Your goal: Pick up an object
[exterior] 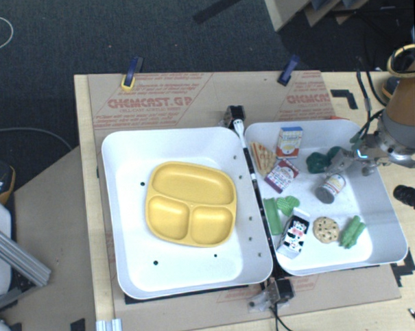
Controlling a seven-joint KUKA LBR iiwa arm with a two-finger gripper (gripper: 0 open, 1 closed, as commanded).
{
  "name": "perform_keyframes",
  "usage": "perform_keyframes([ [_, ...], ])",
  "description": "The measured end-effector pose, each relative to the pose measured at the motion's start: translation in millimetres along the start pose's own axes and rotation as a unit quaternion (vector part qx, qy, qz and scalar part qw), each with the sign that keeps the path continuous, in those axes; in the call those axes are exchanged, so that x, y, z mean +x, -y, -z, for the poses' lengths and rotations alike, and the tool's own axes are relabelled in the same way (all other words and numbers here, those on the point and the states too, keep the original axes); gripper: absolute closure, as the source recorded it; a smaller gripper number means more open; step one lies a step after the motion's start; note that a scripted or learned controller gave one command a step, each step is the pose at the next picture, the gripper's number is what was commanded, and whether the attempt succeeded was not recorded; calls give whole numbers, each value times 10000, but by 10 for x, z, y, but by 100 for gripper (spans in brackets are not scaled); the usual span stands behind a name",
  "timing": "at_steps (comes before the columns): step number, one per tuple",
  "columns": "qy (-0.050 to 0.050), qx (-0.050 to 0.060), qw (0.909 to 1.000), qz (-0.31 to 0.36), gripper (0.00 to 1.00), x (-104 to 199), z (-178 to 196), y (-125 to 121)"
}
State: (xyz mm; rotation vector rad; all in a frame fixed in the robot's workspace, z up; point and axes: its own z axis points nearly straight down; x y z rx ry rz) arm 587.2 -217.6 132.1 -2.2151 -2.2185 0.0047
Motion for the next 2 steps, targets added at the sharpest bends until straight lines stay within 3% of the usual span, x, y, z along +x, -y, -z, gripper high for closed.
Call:
perform_keyframes([
  [1, -31, -11, 10000, 9, 0, 43, -497, -11],
  [2, -1, -31, 10000, 7, 100, 24, -367, -15],
])
